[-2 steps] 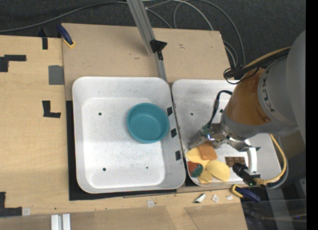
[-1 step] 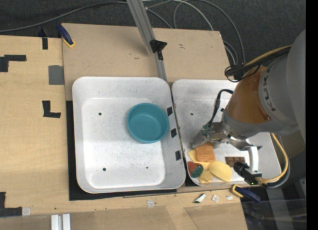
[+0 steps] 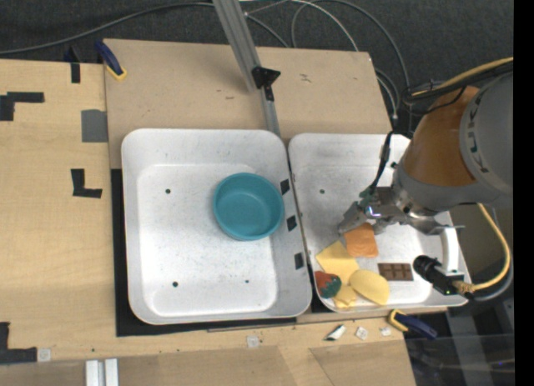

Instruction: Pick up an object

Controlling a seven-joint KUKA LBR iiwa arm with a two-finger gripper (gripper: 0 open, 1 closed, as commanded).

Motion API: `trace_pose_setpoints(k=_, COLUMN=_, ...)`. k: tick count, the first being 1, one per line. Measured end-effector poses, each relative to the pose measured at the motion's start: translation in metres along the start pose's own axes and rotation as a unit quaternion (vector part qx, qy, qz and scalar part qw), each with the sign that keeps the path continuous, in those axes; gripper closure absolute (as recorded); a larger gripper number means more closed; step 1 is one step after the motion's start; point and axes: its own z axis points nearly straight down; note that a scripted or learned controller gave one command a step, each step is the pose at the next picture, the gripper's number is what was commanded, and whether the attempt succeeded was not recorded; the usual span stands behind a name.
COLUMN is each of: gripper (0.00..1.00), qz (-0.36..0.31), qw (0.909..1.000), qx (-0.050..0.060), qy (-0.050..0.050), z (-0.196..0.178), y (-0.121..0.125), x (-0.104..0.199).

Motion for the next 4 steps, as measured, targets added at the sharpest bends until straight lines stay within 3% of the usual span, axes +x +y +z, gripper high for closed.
trace_pose_setpoints(k=1, gripper=1.0, qz=0.0, qw=1.0, qx=0.002, qy=0.0, z=-0.05, y=0.0, x=0.0)
trace_pose_setpoints(k=4, gripper=1.0, qz=-0.004, qw=1.0, qx=0.003, qy=0.001, z=-0.052, y=0.031, x=0.168)
